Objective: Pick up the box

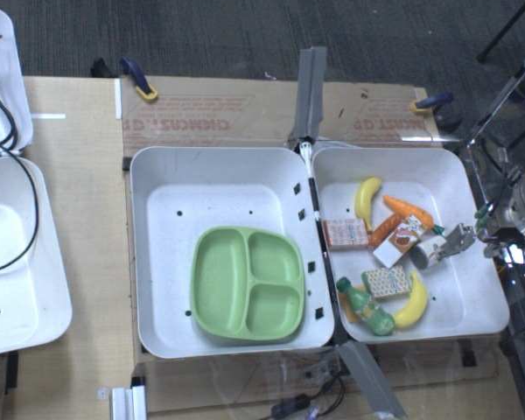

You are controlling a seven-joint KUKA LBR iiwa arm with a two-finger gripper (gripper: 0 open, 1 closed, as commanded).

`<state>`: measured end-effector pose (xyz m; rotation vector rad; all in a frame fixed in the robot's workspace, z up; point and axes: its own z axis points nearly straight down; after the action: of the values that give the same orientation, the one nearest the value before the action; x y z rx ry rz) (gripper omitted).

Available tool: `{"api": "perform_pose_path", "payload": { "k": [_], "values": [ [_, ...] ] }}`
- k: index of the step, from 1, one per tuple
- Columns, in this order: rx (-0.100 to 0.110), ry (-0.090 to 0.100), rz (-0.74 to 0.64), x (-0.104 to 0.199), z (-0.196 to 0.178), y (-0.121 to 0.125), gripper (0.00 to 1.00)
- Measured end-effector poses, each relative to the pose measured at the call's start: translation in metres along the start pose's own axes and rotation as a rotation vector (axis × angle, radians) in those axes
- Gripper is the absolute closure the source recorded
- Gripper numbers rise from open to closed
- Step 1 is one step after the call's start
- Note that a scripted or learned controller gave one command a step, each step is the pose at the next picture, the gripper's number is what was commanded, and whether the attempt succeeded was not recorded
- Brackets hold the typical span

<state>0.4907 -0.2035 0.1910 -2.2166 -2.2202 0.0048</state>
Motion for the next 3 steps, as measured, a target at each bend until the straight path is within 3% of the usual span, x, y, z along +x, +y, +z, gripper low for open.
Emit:
{"api": "perform_pose_path", "payload": {
  "k": [1, 2, 3],
  "values": [
    [-0.003, -0.001, 0.022, 0.074, 0.1, 0.026, 0.0],
    [-0.003, -0.001, 0.108, 0.11, 0.1, 0.067, 0.0],
    [-0.004, -0.002, 0.274, 0.074, 0.099, 0.097, 0.0]
  ]
}}
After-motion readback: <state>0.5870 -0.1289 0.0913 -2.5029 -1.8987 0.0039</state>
